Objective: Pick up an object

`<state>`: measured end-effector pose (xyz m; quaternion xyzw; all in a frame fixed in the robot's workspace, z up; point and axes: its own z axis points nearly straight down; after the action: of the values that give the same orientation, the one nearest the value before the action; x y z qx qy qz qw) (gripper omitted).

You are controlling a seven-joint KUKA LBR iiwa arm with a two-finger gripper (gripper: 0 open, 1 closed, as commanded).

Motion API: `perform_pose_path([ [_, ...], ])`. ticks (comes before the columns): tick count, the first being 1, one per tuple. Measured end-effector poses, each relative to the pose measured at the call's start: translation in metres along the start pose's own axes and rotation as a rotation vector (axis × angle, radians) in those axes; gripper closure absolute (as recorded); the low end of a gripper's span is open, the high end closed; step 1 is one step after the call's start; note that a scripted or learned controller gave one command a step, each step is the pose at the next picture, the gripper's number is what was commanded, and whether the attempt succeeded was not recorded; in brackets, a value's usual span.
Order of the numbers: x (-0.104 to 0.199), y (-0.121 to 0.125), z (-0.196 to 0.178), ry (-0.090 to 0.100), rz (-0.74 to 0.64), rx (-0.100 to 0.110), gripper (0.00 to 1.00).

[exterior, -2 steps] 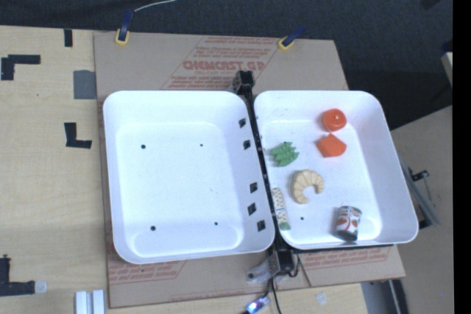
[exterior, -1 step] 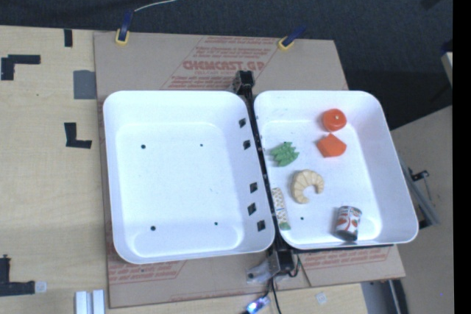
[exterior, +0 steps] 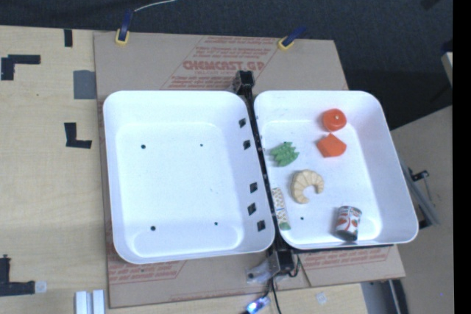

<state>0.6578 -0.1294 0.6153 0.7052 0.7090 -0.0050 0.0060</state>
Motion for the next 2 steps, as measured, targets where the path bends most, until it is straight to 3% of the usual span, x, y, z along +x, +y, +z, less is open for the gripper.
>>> perform_pose_path([
  [2, 0.001, 0.001, -0.02, -0.004, -0.001, -0.001, 1.0],
])
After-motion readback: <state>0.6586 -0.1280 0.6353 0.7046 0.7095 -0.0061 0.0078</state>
